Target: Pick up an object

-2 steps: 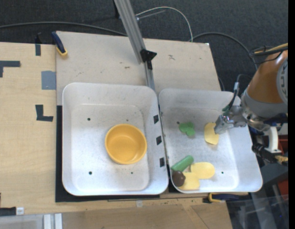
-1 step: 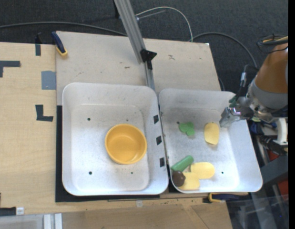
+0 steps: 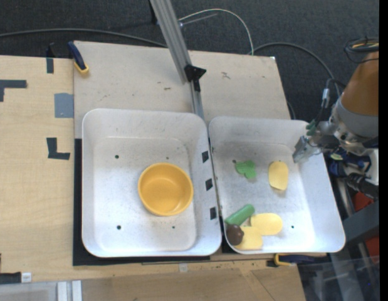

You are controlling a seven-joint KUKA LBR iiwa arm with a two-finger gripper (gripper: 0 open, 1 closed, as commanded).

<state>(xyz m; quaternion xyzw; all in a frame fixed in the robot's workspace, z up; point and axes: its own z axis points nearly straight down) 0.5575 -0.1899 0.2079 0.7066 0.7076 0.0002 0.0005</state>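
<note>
Right now the hand (image 3: 304,148) hovers at the right bin's (image 3: 319,231) upper right rim; I cannot tell its state. Nearest lies a yellow oval piece (image 3: 278,175), probably light, stiff plastic, smooth and apt to slip, so pinching across its narrow width looks best. Beside it sits a small green piece (image 3: 246,168); a green stick (image 3: 240,215), brown lump (image 3: 235,234) and 2 yellow pieces (image 3: 261,229) crowd the near corner. The left bin (image 3: 106,231) holds 1 yellow bowl (image 3: 165,189) on the tabletop (image 3: 31,168)
</note>
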